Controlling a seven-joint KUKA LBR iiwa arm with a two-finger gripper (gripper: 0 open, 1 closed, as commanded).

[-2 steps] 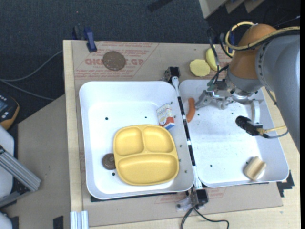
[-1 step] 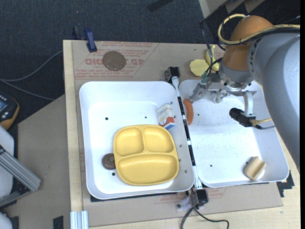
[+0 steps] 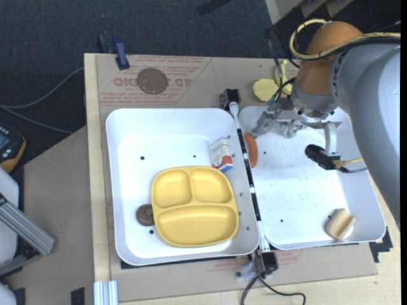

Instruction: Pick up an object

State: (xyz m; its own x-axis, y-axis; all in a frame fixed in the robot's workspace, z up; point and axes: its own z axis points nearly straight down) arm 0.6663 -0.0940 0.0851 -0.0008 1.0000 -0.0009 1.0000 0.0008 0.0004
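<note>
Starting at the left, the left bin [image 3: 121, 170] carries most of the load: a yellow divided plate [image 3: 193, 205] lies flat across its lower half, a small brown disc [image 3: 145, 215] sits tucked against the plate's left edge, and a little white carton [image 3: 221, 154] with red and blue print leans near the bin's right wall. Those lie close together, which I judge makes them awkward targets. Across the divider, an orange-red oblong piece [image 3: 251, 151] rests just inside the right bin [image 3: 299, 227], touching its left wall. My claw [image 3: 280, 122] hangs over that bin's upper left corner, near the piece, so I take it as my likely object. Whether the claw is spread or closed I cannot tell from this slant; nothing visibly sits in it. Further right, a tan block [image 3: 339, 223] lies alone near the bin's lower right corner, well apart from everything and probably an easier pick. All of this rests on the cardboard-covered tabletop [image 3: 184, 75].
</note>
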